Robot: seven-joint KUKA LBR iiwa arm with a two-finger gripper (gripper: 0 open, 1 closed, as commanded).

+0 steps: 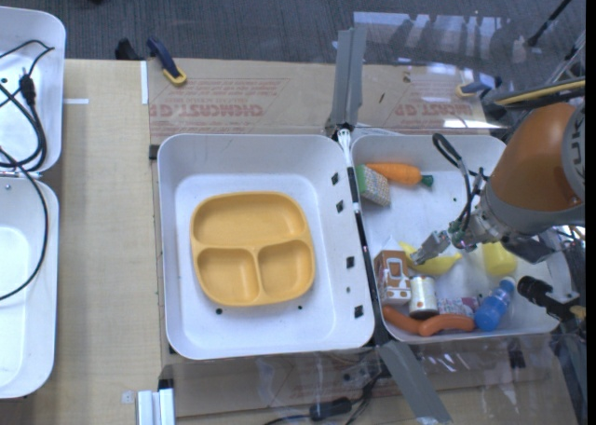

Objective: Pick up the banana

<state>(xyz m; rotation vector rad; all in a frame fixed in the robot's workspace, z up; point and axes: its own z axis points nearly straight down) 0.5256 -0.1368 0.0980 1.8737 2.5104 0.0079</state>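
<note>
**One claw low over the banana, grasp unconfirmed**

One claw (434, 248) is all I am driving, and it sits low in the right bin (406, 147), at the middle right of the frame. I cannot tell how its fingers stand. Its tip is right at the banana (443, 263), a yellow piece lying mid-bin, just below and beside the tip; nothing shows the fruit held.

Crowding it are a small can (422, 294) and a printed carton (392, 274) to the lower left, a blue bottle (493, 308) and a sausage (430, 323) at the lower edge, and a carrot (396, 172) toward the top. A yellow tray (251, 248) fills the left bin (177, 227).

I judge this the closing-in step. Next, I need a firm close on the banana, then a straight lift clear of the can.
</note>
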